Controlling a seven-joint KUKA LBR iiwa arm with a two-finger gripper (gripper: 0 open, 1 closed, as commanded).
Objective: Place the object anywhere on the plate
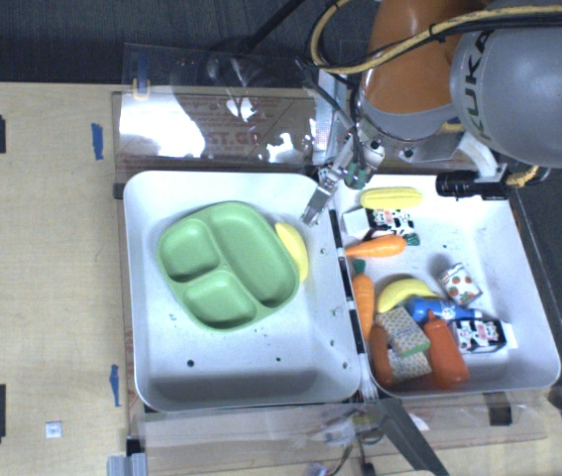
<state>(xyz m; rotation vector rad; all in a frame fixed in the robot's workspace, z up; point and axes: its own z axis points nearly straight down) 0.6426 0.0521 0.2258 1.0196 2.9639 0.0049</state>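
A green divided plate (226, 266) lies in the left bin (162, 365), toward its upper middle. A yellow rounded object (293, 249) rests against the plate's right rim, partly over its edge. My gripper (330, 186) hangs over the upper right corner of the left bin, close to the divider between the bins. It is a short way above and to the right of the yellow object, and apart from it. The grey arm with its orange band (419, 38) comes in from the upper right.
The right bin (523, 266) holds several toy foods: a banana (392, 197), a carrot (375, 248), a second carrot (363, 300), a yellow fruit (406, 291), small cartons (479, 333) and a red sausage (446, 357). A clear panel (211, 122) stands behind the left bin.
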